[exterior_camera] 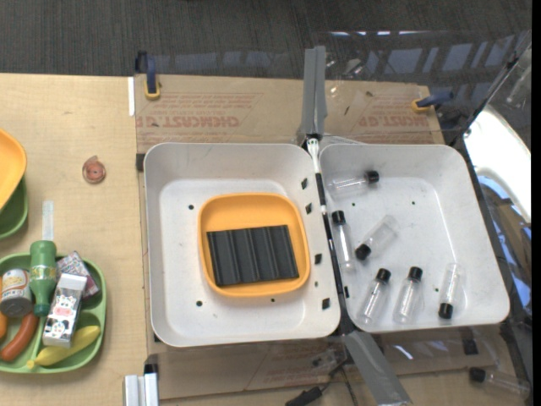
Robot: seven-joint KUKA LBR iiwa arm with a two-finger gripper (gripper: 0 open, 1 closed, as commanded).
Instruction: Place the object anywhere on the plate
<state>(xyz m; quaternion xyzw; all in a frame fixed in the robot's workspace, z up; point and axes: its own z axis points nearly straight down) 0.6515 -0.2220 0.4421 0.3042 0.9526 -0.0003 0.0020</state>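
An orange, rounded-square plate (254, 205) lies in the middle of the left white bin (169, 252). On the plate rests a flat black ridged block (254, 255), covering most of its lower half. Several clear vials with black caps lie loose in the right white bin (427, 197): one near the top left (353, 181), one along the left wall (341, 235), one in the middle (376, 237), and three in a row at the front (409, 291).
A metal divider post (314, 91) stands behind the seam between the bins. On the wooden table to the left are a green tray of toy food (51, 320), an orange bowl (8, 176) and a small pink disc (94, 170).
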